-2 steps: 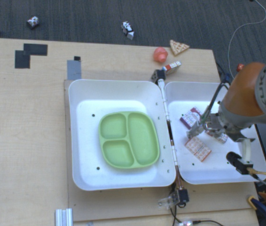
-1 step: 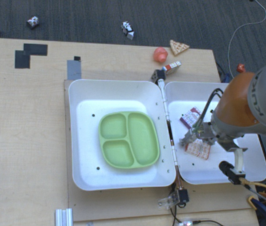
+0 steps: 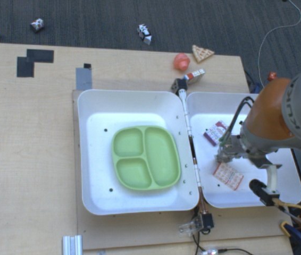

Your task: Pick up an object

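My gripper (image 3: 225, 156) reaches down into the right bin (image 3: 203, 193), just above a flat red-and-white packet (image 3: 228, 176) lying on the bin floor. A small purple and red packet (image 3: 214, 134) lies farther back in the same bin, left of the arm. The grey wrist with its orange band covers the right half of this bin and hides the fingertips. Nothing shows between the fingers.
The left bin (image 3: 94, 142) holds a green three-compartment plate (image 3: 146, 158). On the bench behind the bins lie a red ball (image 3: 181, 61), a wedge-shaped pizza-slice toy (image 3: 202, 52) and a small red-and-white tube (image 3: 195, 75). Small items are scattered on the dark carpet beyond.
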You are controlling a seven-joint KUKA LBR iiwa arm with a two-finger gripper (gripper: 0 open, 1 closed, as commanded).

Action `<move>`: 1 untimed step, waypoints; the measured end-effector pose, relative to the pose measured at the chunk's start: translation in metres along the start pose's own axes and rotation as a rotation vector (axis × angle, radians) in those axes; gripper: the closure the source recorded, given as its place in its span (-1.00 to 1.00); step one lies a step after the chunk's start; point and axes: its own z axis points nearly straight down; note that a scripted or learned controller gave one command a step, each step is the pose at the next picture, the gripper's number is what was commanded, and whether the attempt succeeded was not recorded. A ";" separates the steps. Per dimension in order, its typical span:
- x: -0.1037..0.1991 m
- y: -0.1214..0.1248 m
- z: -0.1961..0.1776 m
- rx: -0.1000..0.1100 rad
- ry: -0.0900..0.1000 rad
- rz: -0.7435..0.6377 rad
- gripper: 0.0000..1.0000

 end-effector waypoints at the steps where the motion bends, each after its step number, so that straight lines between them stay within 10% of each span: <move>1: 0.000 0.000 0.000 0.000 0.000 0.000 -1.00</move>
